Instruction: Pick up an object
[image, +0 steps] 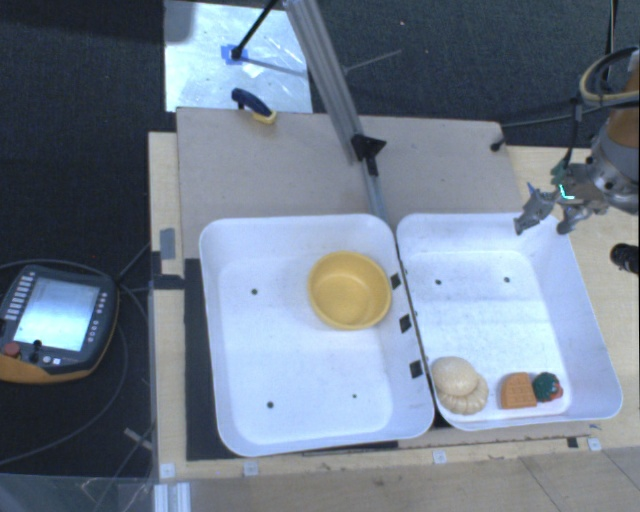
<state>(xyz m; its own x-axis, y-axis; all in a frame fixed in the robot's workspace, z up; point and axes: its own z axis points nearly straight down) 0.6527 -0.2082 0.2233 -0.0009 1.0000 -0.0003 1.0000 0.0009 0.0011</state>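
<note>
A yellow bowl (349, 289) sits upright in the left bin (240, 400), near its back right corner. In the right bin (590, 350), a cream ribbed shell-shaped toy (459, 384) lies at the front left, and beside it an orange block with a dark green knob (529, 389). My gripper (547, 213) hangs over the right bin's back right rim, far from all of these. Its two fingers are spread apart with nothing between them.
A grey slanted pole (335, 90) with a black clamp crosses the cardboard sheet behind the bins. A teach pendant (55, 322) lies on the floor at the left. A blue and yellow clip (252, 104) sits at the cardboard's back edge.
</note>
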